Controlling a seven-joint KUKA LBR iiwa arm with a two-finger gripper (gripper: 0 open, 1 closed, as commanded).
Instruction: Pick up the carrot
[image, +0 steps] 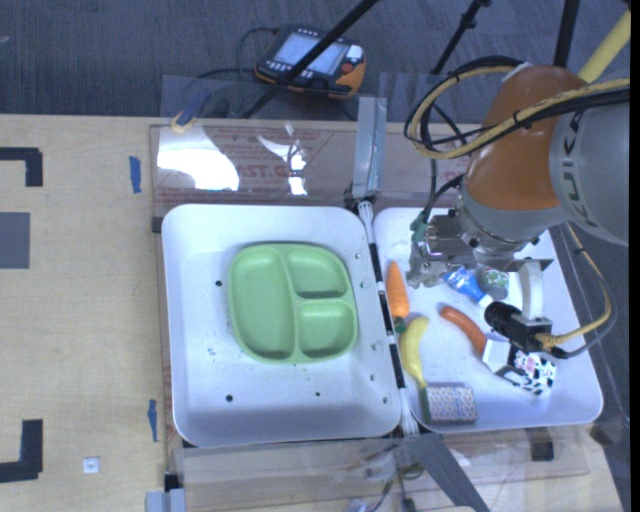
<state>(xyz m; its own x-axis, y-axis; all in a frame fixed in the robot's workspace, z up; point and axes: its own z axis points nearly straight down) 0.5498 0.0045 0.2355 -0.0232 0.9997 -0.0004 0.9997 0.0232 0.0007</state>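
We see the left bin (190, 380) holding a green divided plate (293, 302). In the right bin (580, 390) the carrot (398, 291) lies against the left wall, a banana (413, 349) just below it, a sausage (465, 327) and a grey sponge (451, 403) nearby. The pincer (432, 262) hovers beside the carrot; we cannot tell its opening

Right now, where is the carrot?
The carrot lies in the right bin, against its left wall, just above the banana and left of the gripper.
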